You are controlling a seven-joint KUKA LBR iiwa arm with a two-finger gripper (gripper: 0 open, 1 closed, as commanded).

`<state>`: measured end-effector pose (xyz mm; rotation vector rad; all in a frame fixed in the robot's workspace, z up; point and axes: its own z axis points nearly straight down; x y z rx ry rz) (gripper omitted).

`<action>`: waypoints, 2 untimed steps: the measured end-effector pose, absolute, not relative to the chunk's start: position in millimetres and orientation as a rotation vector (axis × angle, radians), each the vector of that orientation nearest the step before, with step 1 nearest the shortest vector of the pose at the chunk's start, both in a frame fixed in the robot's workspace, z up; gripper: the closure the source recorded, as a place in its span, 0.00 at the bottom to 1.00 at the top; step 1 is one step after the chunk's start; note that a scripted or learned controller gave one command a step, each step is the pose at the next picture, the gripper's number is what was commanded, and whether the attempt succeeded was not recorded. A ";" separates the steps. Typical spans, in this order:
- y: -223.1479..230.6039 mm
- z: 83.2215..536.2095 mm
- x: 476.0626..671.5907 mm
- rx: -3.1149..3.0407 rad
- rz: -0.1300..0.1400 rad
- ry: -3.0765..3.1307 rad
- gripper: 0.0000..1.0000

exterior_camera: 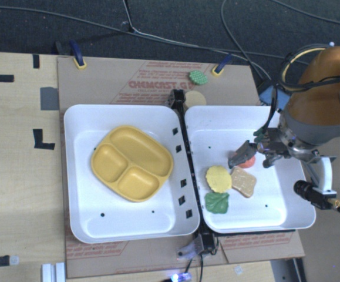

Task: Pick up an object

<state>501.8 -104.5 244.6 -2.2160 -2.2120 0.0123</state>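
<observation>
One arm reaches over the right bin, gripper beside the tan piece, finger state unclear

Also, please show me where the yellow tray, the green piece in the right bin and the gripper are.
yellow tray (132, 163): camera view, centre ridge.
green piece (216, 202): camera view, its middle.
gripper (240, 156): camera view, fingertip end.

Arm is bulky and rounded, orange band up top over a grey-silver wrist section. Black cable loops along its side. Dark jaws at the tip, small black fittings with a white bracket below.
</observation>
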 end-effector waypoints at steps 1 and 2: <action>-104.3 250.1 504.1 -2.218 0.001 -2.222 0.00; -104.5 206.3 507.2 -2.219 0.005 -2.220 0.00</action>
